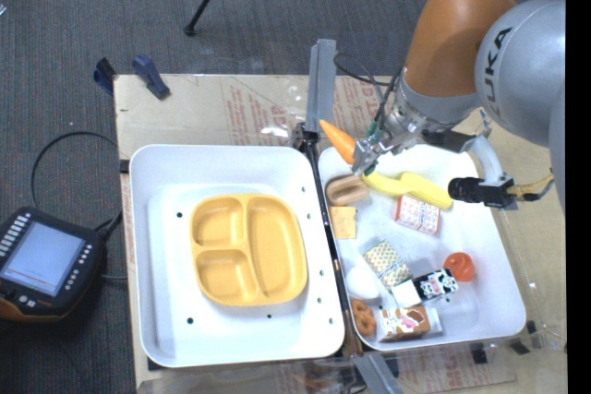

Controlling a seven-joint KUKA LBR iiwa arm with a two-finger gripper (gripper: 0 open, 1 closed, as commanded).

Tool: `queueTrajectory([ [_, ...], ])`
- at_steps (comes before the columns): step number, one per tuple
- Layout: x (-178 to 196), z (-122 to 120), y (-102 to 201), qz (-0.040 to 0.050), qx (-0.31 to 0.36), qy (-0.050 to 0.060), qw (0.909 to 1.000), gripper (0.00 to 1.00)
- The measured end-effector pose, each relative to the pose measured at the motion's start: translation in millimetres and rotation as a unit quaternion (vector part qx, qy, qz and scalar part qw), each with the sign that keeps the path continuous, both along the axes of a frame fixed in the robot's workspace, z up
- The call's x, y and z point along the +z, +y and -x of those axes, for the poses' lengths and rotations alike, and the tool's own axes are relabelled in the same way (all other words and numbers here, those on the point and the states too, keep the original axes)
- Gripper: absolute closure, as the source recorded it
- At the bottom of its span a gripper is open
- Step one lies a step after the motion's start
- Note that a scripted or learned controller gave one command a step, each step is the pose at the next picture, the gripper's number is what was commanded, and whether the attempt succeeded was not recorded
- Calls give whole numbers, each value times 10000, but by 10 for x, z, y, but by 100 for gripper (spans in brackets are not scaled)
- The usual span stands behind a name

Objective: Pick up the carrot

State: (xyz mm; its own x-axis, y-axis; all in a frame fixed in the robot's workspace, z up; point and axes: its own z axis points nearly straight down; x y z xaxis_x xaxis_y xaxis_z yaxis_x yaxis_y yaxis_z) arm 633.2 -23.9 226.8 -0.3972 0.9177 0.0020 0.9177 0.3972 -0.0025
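The carrot is orange and tapered. It lies slantwise at the far left corner of the right bin, its thin tip over the rim next to the divider. My gripper hangs from the grey and orange arm, directly at the carrot's thick lower end and touching or nearly touching it. I cannot make out whether the carrot is in its grasp.
A bun and a banana lie just below the gripper. The right bin also holds a cheese slice, small cartons, a tomato and an egg. A yellow divided plate sits in the left bin.
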Motion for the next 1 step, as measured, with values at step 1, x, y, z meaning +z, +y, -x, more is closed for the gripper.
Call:
queueTrajectory([
  [1, -105, 72, 6, 10, -1871, 12, 9823, 100],
])
